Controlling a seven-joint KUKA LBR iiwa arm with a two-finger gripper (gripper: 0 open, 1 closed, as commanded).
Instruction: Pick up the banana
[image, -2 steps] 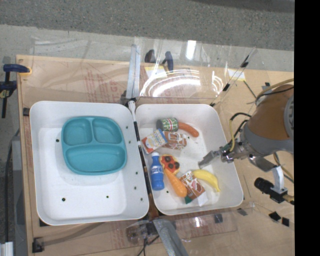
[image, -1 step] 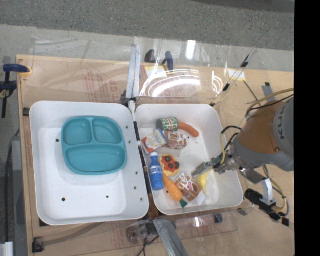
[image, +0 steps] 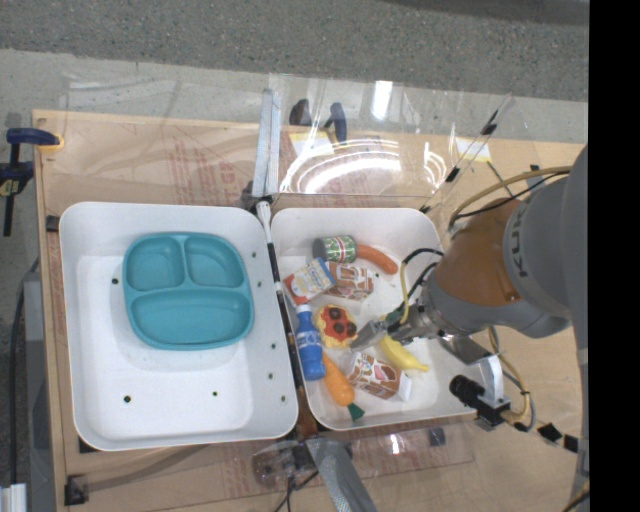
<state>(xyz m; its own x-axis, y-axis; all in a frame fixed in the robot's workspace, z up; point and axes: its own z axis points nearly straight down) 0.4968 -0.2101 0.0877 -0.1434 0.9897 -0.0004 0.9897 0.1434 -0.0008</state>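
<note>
- Banana (image: 404, 354): yellow, lies in the right bin (image: 425, 225) toward its near right corner, slanting from just under the gripper down toward the bin's right wall.
- Gripper (image: 385, 331): low over the right bin, tip just beside the banana's upper end; whether it is open or closed cannot be told, and nothing is seen gripped.
- Arm (image: 500, 275): grey with an orange band, reaching in from the right edge of the bench across the bin's right wall.
- Neighbours: carton (image: 375, 374) touching or nearly touching the banana on its near side; pizza slice (image: 337, 322) just beside the gripper on the left; blue bottle (image: 308, 345) and carrot (image: 339, 383) along the bin's left wall.
- Far-side items: green can (image: 335, 248), sausage (image: 378, 258).
- Left bin (image: 80, 300): carries a teal divided plate (image: 187, 290).
- Handling advice, as judgement: close across the banana's narrow width near its middle, not its tapered end; descend clear of the carton so it is not caught too; lift straight up, slowly, since the curved skin could slip.
</note>
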